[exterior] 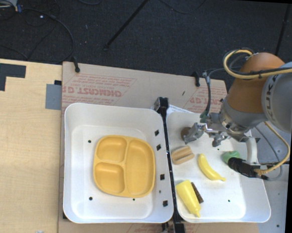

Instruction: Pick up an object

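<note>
The right bin (249, 207) holds a tan block (181, 155), a yellow banana (210, 168), a yellow bottle-like object (187, 196) with a dark brown piece (197, 192) beside it, and a green object (230, 157) partly hidden by cables. My gripper (203, 137) hangs over the far part of this bin, above and just behind the tan block and banana. Its fingers (189, 135) are spread open with nothing between them.
A yellow divided plate (124, 165) lies in the left bin (75, 183). A black divider (163, 160) separates the two bins. The arm's orange band (255, 77) and cables fill the right side above the bin's far right corner.
</note>
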